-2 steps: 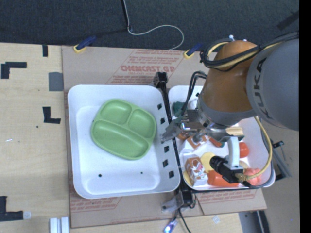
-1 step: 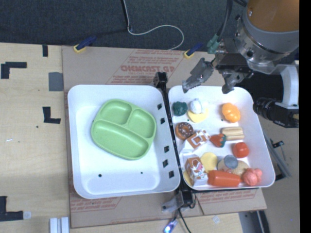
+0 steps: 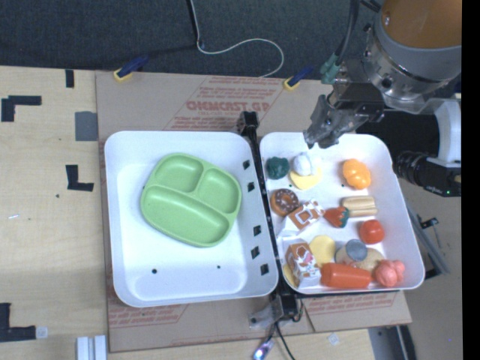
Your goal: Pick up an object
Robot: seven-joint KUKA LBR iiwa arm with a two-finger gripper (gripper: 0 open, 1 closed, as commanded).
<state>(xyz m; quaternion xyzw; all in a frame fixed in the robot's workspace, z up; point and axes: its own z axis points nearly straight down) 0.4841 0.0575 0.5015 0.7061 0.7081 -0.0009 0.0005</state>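
The orange band (image 3: 424, 10) is seen nearest, below it the gripper (image 3: 319, 137), whose state cannot be told, poised above the white egg-like toy (image 3: 302, 163) in the right bin (image 3: 405, 201); a descent is judged needed next

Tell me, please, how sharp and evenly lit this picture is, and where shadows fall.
Camera view: lighting is soft and even, without hard glare on the white bins; the green divided plate casts a faint shadow; the arm's orange band, nearest the lens, looks blurred; the small toy foods are slightly soft.
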